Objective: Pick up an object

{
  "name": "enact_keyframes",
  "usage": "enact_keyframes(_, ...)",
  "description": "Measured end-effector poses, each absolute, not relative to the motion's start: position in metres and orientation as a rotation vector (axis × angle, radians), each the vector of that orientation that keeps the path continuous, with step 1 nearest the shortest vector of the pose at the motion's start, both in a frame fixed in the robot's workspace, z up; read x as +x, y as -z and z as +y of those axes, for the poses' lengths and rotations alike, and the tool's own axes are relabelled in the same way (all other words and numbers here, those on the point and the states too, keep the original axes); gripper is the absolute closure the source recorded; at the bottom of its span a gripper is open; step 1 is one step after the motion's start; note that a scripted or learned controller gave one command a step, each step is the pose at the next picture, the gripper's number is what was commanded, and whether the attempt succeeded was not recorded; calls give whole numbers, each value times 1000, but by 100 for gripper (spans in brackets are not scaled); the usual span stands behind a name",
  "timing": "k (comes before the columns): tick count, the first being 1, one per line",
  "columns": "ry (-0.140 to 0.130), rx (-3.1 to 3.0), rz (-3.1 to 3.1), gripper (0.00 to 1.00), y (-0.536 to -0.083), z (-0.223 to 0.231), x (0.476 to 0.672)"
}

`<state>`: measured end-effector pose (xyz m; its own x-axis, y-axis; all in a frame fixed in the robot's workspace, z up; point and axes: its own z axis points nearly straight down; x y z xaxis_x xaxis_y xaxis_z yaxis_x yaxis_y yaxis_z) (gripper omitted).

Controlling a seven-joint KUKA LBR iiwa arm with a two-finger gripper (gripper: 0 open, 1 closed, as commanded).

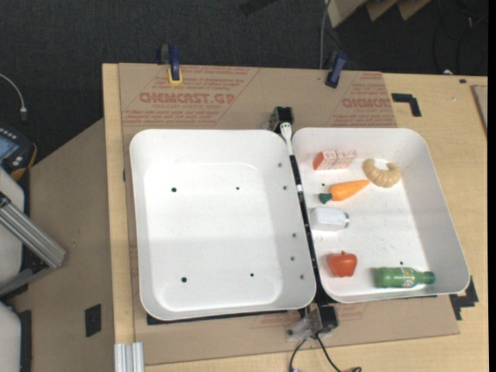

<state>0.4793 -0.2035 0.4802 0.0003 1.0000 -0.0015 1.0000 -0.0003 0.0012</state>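
Two shallow white bins sit side by side on the tabletop (pixel 232 91). We see an orange carrot toy (pixel 348 190) in the middle of the right bin (pixel 434 200), and a green plastic bottle (pixel 403 278) lying by its near edge. We cannot tell how the hand is.

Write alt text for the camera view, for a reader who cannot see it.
Two shallow white bins sit side by side on a bench; the right bin holds a small carton, a croissant, a carrot, a white object, a red pepper and a green bottle. The left bin lies beside it.
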Motion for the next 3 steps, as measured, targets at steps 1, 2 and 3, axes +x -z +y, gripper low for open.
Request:
enact_keyframes(1,-2,2216,2217,100,-492,-204,480)
enact_keyframes(2,-1,2217,2217,0,-491,-204,480)
enact_keyframes(3,-12,2201,2232,0,-539,-86,480)
